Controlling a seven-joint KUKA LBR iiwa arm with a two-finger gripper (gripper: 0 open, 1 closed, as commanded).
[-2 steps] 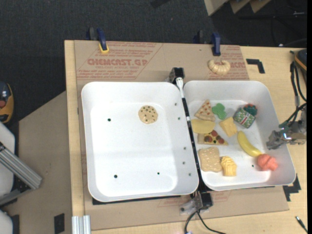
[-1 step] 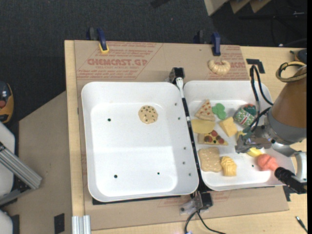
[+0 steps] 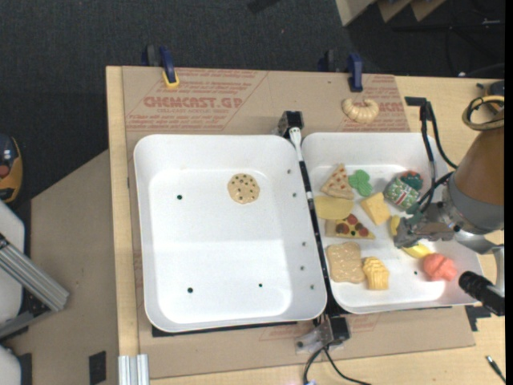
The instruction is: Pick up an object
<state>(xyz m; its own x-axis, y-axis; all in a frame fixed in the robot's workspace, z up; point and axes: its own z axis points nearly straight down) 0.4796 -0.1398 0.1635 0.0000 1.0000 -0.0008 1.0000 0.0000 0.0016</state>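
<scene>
Holding one cookie (image 3: 244,188), left bin (image 3: 160,215).

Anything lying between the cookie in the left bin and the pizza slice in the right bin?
In the camera view, only bare white floor of the left bin and the bins' adjoining rims separate the cookie from the pizza slice.

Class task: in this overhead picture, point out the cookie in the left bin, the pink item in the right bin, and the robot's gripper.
cookie (image 3: 244,188), camera view, centre of its top face.
pink item (image 3: 438,266), camera view, middle of its upper surface.
gripper (image 3: 410,233), camera view, at its fingertips.
</scene>
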